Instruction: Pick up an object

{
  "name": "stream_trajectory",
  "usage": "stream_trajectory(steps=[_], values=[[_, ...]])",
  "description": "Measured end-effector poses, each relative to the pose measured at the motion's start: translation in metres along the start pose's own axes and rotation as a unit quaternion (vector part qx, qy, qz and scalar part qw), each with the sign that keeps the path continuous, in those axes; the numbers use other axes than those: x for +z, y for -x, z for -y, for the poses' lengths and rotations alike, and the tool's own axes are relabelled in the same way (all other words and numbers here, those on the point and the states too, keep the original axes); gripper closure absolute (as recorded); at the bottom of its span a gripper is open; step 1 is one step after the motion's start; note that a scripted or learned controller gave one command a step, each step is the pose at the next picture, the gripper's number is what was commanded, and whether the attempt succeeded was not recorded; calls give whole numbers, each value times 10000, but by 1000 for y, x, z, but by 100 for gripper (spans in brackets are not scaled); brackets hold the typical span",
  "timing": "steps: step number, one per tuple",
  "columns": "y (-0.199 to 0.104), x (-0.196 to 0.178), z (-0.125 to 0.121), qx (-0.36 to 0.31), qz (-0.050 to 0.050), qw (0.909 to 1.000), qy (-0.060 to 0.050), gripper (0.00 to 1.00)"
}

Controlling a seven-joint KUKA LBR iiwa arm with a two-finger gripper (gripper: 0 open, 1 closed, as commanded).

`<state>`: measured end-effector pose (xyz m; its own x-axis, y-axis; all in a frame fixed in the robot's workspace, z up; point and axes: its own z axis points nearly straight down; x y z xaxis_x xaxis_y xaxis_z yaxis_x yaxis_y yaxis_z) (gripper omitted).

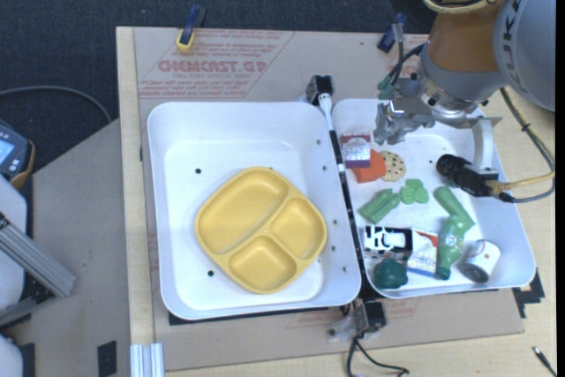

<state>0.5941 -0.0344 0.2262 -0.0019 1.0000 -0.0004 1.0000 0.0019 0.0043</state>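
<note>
End effector (391,126) is hung over the far end of the right bin (422,147), just above a small red-white-purple box (357,150); released or clenched cannot be told from this angle, and nothing is seen gripped in it. The box label is too small to be read. An orange piece (375,165) and a round speckled cookie (394,165) are laid just beside that box. Nearer the middle, a green pod (380,206), a small green floret (413,192) and a green cylinder (451,202) are spread out. At the near end are packed a black-and-white carton (388,237) with illegible lettering, a red-and-white pack (424,257), a green bottle (450,245), a dark teal lump (390,275) and a pale can (482,260) on its side. A yellow three-compartment plate (260,228) is held in the left bin (177,181). "CHEMCAST GP" is printed in red on the tabletop (212,64) beyond the bins; the finer lines below it cannot be read. A yellow-and-blue clamp (187,33) is fixed at the far edge.
</note>
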Motion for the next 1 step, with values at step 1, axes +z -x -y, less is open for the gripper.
stream_trajectory(steps=[1], values=[[6,11,6,15,-2,10000,-41,100]])
